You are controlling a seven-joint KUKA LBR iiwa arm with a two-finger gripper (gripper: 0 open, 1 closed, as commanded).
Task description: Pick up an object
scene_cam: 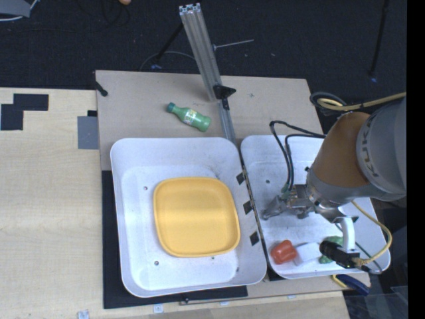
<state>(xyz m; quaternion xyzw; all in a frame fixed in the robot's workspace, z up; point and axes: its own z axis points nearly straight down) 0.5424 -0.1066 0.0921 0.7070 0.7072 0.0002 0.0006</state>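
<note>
— What's over on the left side of the tabletop (279,98)?

— The left shallow white bin (129,178), with a square yellow plastic plate (196,216) lying flat in the middle of it. Behind that bin, out on the bare board, a small green plastic bottle (188,116) lies on its side, and a grey metal rail (204,44) slants up from near the bins toward the back.

— And the right-hand bin?

— The right white bin (265,158) sits just beside the left one, their rims touching along the middle. In its near part lies a small red-orange chunky object (284,251) — resting on the bin floor, loose. Further right, near the front corner, there's a bit of something green (327,258), partly hidden by a black part of the arm's hardware.

— Where's the arm?

— The grey arm with its orange band (345,153) reaches in from the right, over the right bin. Its gripper (275,209) points left, low over the bin floor, above and apart from the red-orange object.

— Are the fingers clamped on anything?

— I cannot tell; they are too small and dark to read from here.
</note>
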